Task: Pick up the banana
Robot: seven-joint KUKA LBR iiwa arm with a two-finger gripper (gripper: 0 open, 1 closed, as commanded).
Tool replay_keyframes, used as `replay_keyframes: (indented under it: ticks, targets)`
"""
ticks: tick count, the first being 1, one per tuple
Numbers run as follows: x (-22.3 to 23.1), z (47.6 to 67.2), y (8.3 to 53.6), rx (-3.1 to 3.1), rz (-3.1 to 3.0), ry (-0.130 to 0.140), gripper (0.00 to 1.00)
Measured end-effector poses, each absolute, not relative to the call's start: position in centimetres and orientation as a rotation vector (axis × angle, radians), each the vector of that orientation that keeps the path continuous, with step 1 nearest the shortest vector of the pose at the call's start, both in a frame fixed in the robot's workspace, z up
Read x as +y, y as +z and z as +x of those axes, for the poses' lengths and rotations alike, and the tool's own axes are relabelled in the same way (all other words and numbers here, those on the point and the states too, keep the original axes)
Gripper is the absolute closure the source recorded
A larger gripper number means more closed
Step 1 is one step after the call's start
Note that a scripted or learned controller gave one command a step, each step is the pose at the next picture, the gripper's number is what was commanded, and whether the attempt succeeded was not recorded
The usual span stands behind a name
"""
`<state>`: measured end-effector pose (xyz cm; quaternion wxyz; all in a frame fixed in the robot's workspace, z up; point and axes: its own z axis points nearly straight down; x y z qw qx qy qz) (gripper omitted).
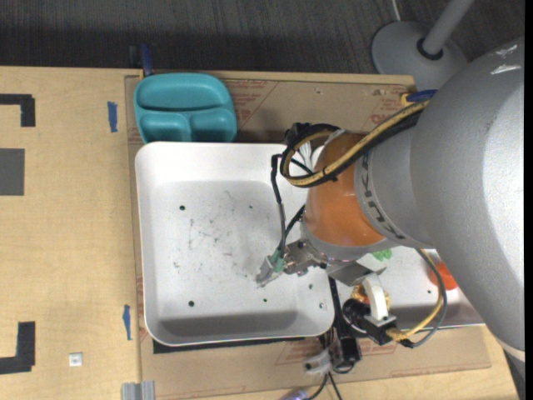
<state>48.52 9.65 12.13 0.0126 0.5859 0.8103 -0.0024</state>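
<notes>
Searching for the banana: no yellow fruit made out anywhere, possibly hidden beneath the grey arm with orange band (350, 202).

Hovering low over the right side of the shallow white left bin (166, 223), two-finger gripper (271, 267); grip state too blurred to tell. Beside the bin's far edge, teal divided plastic tray (185, 107). Next: locating the fruit before any descent.

No text to read here. There's faint reddish printing on the cardboard sheet (275, 98) along its far edge, just behind the teal tray (185, 107), and more along its near edge under the white bin (166, 248), but it's too small and blurred to make out. No labels, brands or numbers are legible on the arm (433, 165) either.
</notes>
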Motion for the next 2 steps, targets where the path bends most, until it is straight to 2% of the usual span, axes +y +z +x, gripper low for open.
replay_keyframes:
  ticks: [1,2]
  targets:
    - [15.8,49.6,16.0,2.329,2.108,-0.001,0.0]
    - [19.9,48.0,8.6,2.586,1.783,0.002,0.0]
